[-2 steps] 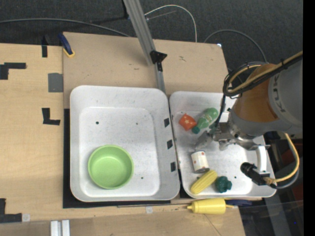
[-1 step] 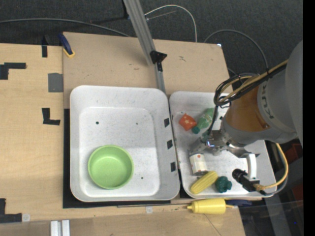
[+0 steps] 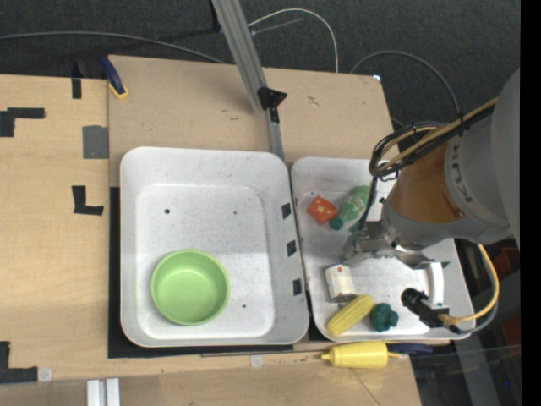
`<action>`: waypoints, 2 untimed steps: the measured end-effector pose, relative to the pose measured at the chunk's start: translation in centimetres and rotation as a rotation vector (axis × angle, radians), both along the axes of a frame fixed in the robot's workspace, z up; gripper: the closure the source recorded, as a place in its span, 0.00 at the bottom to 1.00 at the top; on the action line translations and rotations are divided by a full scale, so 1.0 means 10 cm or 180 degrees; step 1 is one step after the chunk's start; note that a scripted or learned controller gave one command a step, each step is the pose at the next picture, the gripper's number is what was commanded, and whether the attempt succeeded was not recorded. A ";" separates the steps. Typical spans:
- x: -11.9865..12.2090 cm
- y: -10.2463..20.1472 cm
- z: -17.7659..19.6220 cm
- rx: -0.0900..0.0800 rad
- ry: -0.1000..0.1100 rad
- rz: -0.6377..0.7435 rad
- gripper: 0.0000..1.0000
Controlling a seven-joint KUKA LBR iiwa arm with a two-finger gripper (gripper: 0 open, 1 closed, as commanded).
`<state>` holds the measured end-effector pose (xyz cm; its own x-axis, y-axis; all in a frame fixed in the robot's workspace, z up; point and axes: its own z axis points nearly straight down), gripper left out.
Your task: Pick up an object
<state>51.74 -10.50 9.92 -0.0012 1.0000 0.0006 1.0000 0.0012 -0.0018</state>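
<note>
The pincer [image 3: 359, 245], its state impossible to tell, hangs mid-right over crowded toys; it may nudge the green plastic bottle [image 3: 352, 205] aside.

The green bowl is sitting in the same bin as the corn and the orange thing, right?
Not quite. The camera view shows the green bowl alone in the left bin. The corn and the orange thing lie in the right bin, where the arm reaches in.
</note>
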 end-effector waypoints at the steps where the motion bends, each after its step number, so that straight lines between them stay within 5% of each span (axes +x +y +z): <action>1: -0.02 0.02 0.42 -0.0002 -0.0009 0.0000 1.00; 2: -0.03 0.00 1.05 -0.0005 -0.0018 0.0001 1.00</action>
<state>51.49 -10.51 20.39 -0.0015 1.0000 -0.0009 1.0000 0.0015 0.0040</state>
